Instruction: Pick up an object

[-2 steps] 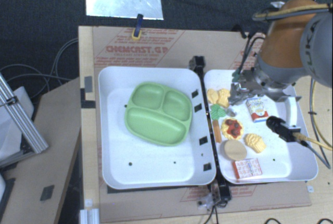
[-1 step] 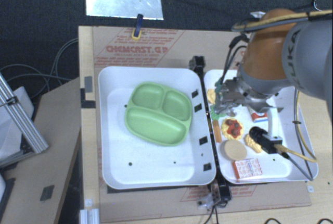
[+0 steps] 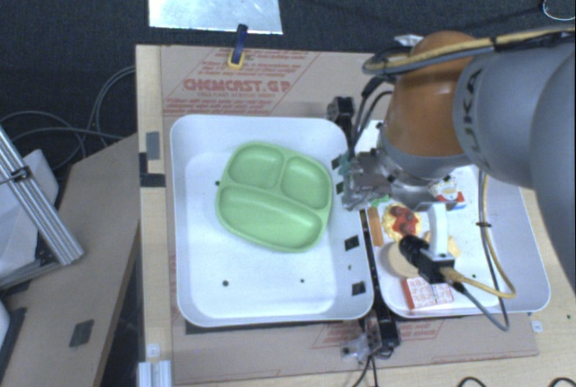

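The gripper (image 3: 367,183) hangs over the right bin's (image 3: 526,282) cluttered left edge, its opening impossible to tell, and should centre squarely over one object before descending.

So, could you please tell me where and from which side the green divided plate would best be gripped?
Probably by its raised outer rim, coming down from above. The green divided plate lies flat in the left bin, so only the rim offers an edge to pinch; the side nearest the arm looks the shortest reach.

Green divided plate (image 3: 274,196) flat in left bin; small colourful items (image 3: 407,223) cluttered in right bin.
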